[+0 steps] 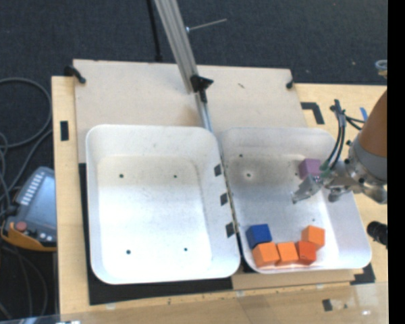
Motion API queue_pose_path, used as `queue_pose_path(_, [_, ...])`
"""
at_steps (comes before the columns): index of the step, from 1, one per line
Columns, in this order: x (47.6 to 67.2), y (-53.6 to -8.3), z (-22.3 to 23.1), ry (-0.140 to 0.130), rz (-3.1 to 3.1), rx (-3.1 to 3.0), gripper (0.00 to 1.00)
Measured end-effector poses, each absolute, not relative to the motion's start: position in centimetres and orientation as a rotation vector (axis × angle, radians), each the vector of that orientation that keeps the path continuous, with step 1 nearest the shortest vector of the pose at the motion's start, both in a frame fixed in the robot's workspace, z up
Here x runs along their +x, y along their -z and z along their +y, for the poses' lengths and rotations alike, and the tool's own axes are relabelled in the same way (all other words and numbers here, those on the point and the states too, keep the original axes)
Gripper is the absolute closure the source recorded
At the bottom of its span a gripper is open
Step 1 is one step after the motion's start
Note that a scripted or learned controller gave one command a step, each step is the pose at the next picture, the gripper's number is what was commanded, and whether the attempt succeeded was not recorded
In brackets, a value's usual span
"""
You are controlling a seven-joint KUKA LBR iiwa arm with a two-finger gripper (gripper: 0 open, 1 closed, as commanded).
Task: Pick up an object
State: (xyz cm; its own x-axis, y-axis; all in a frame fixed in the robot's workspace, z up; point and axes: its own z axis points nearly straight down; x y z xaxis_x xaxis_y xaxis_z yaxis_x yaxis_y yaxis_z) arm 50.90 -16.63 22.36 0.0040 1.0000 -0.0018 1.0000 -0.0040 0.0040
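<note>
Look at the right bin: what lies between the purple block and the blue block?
Nothing: in the camera view, bare white bin floor stretches between the purple block and the blue block.

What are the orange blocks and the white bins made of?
The orange blocks look like soft foam or painted wood, I can't tell which: flat matte colour, no shine, slightly rounded edges. The right bin and the left bin look like thin moulded plastic: smooth white walls, rounded corners, grey scuffs across their floors.
</note>
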Motion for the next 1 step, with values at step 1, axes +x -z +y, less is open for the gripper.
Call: queue_pose_path(1, [51.44,-9.65,-19.61,-0.002,2.216,2.220,0.00])
